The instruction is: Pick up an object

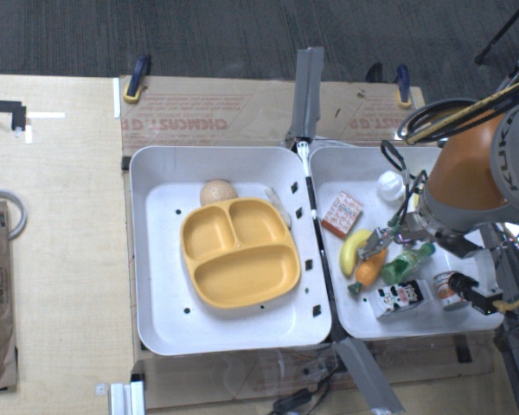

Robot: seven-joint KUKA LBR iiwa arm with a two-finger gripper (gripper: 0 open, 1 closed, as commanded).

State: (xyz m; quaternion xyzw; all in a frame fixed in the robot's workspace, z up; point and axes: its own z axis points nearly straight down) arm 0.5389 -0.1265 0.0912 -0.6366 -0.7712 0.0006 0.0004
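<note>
Objects for picking crowd the right bin (363, 318): left to right, a banana (353, 252), an orange piece (369, 271) and a green item (405, 260). The gripper (386, 239) hangs at the orange piece's 1 o'clock; whether it is spread or pinching I cannot tell. Judged step: the descent to grasp; next comes closing squarely, then lifting.

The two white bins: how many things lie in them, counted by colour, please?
Yellow: 2, divided plate and banana
Beige: 1, round ball
Red: 1, small box
White: 1, small round thing
Orange: 1, carrot-like thing
Green: 1, bottle-like thing
Black and white: 1, carton
Dark: 1, can
Total: 9
</note>
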